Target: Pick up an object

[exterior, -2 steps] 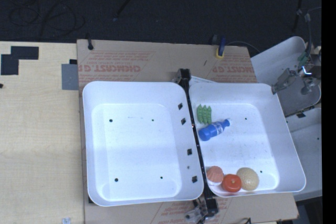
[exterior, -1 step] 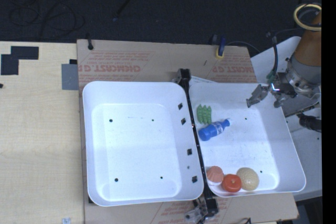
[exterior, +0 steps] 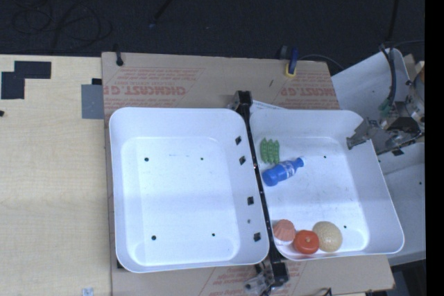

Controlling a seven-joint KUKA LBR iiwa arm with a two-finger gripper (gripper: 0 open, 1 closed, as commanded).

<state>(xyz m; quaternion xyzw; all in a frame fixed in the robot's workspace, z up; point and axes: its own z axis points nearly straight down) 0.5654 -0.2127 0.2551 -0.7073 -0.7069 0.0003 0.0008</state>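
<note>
The right bin (exterior: 378, 184) holds several small things. A green ridged piece (exterior: 270, 150) lies near the divider, with a blue bottle (exterior: 281, 172) on its side just below it. At the bin's front edge sit a pink piece (exterior: 284, 229), a red tomato-like ball (exterior: 306, 241) and a beige round thing (exterior: 327, 236). My gripper (exterior: 380, 135) hangs over the right bin's right rim, well apart from all of them, with nothing seen in it.
The left bin (exterior: 125, 149) stands beside the right one, parted by a black clamp strip (exterior: 253, 170). Both rest on a cardboard sheet (exterior: 180, 83). White covering (exterior: 368, 83) lies at the right, under the arm.
</note>
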